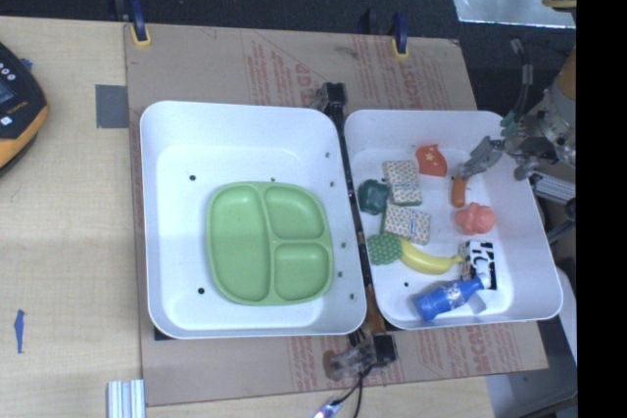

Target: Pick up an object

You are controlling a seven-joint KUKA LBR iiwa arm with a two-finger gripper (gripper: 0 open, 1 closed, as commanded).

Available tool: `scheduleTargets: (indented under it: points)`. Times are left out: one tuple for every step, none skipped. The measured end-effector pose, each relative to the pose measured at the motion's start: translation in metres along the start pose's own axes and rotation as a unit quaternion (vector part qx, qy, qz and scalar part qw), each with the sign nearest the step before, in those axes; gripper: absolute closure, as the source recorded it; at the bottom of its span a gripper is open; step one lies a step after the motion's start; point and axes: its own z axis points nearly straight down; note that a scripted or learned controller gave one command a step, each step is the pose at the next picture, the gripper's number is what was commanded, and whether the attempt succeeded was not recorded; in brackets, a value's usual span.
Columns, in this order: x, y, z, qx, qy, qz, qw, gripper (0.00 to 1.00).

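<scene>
The right bin [519, 294] holds several small items. Among them are a red piece [430, 160], an orange carrot-like piece [458, 191], a pink lump [475, 217], two patterned boxes [403, 181] [409, 223], a dark teal object [373, 197], a green bumpy fruit [384, 250], a banana [429, 258], a blue bottle [446, 299] and a black-and-white item [481, 261]. My gripper [498, 165] hovers over the bin's upper right. It is open, with nothing between its fingers. One fingertip [472, 163] points toward the carrot-like piece.
The left bin [171, 137] contains a green divided plate [267, 242]. A yellow and black device [15, 108] lies on the bench at the far left. Clamps [398, 32] hold the cardboard sheet at the back.
</scene>
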Motion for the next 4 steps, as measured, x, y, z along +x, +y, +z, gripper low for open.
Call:
scheduleTargets:
  points:
    - [-0.026, 0.052, 0.125, 0.001, 0.0, -0.001, 1.0, 0.0]
    - [-0.027, 0.053, 0.112, 0.0, -0.001, -0.003, 1.0, 1.0]
    - [0.021, -0.003, 0.028, -0.001, 0.0, 0.0, 1.0, 1.0]
    - [0.09, 0.016, -0.001, 0.0, 0.0, 0.0, 1.0, 1.0]
